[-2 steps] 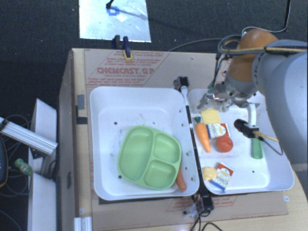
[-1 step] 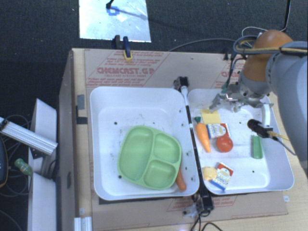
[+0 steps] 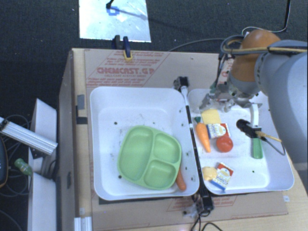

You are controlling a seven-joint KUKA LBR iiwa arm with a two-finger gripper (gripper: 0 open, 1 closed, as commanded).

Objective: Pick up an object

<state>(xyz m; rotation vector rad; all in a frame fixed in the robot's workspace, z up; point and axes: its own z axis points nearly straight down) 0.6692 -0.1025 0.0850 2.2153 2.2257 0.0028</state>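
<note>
Camera view: gripper (image 3: 219,101) hangs near yellow block (image 3: 210,116) in right bin (image 3: 283,175).

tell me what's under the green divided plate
An orange sausage-shaped piece pokes out from the green divided plastic plate at its near-right rim; anything else beneath is covered.

Red lettering printed on the brown board (image 3: 159,61) reads "CHEMCAST", followed by what looks like "GP".

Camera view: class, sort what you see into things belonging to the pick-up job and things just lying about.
Job: gripper, yellow block, carrot, tomato, right bin.
Lying about: green plate, blue clamp, shiny sheet.
</note>
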